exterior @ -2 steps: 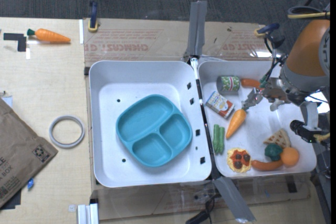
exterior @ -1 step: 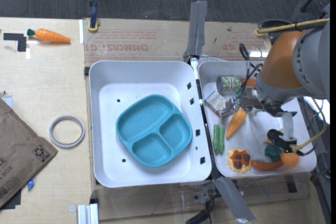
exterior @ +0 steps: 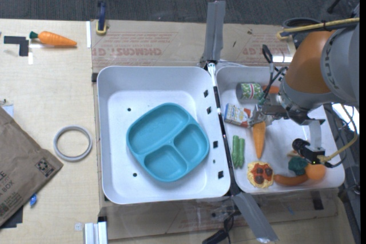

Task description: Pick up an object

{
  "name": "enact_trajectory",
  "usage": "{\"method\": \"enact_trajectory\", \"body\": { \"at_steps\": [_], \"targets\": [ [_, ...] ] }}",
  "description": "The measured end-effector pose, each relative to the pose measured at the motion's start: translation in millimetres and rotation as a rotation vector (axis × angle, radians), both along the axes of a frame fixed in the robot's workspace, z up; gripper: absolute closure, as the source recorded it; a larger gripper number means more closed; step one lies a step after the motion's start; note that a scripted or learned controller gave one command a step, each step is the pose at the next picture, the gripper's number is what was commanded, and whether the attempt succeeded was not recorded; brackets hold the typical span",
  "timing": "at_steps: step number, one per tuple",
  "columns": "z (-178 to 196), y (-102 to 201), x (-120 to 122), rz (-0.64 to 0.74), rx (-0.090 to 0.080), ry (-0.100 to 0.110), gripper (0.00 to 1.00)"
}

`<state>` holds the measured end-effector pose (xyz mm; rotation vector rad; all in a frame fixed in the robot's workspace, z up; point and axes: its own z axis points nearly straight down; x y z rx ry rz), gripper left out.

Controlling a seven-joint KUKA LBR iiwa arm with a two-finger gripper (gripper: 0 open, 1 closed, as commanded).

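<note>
My gripper (exterior: 260, 117) hangs right over the top of the carrot (exterior: 259, 141). I cannot tell if it is gripping. The carrot is smooth and pointy, so it could slip out. A carton (exterior: 235, 115) sits just beside my gripper and a can (exterior: 250, 91) just behind; I might bump them. Green beans (exterior: 238, 151) lie beside the carrot.

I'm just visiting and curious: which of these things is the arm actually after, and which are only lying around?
Job: the right bin's toys: carrot, can, carton, green beans, pizza.

Lying about: blue plate, bench carrot, tape ring, cardboard box.
</note>
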<state>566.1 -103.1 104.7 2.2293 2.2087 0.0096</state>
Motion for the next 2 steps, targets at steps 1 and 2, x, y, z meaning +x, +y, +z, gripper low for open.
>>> {"method": "enact_trajectory", "body": {
  "at_steps": [1,2],
  "targets": [
    [86,51,35,-0.068,-0.003,0.009,1.0],
    [149,3,41,-0.181,-0.004,0.01,1.0]
  ]
}}
